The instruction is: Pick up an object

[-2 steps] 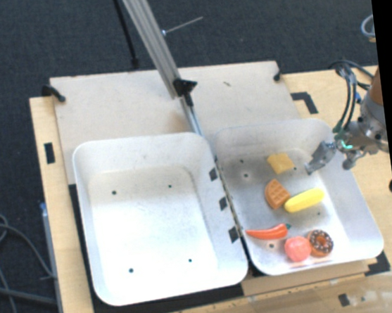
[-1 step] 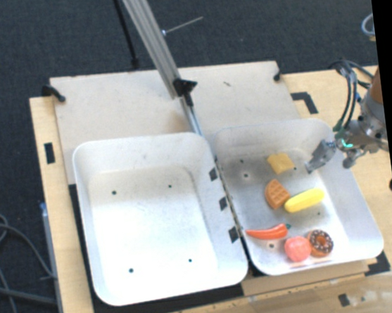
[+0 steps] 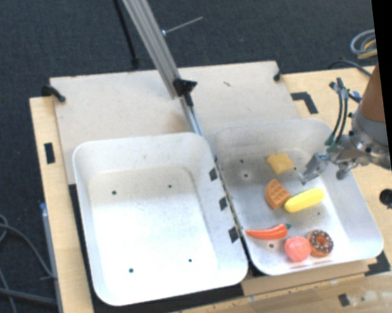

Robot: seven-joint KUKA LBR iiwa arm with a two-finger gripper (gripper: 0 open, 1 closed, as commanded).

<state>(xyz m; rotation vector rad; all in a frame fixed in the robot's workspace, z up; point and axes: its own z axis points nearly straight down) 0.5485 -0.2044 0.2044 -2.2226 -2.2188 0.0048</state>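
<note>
The right bin (image 3: 354,228) holds several toy foods. A tan-yellow block (image 3: 280,162) lies toward its far side, with a brown waffle-like piece (image 3: 276,194) and a yellow oblong piece (image 3: 304,200) just below it. Along the near side lie a red chili (image 3: 268,233), a pink-red ball (image 3: 298,249) and a chocolate donut (image 3: 321,242). My gripper (image 3: 325,169) hangs over the bin's right part, just above and right of the yellow oblong piece. Its fingers are spread open with nothing between them.
The left bin (image 3: 88,201) sits beside the right one, sharing a raised middle edge. A slanted metal rail (image 3: 158,47) rises behind the bins. Cables lie off the bench at left (image 3: 1,247) and at the far right (image 3: 363,43).
</note>
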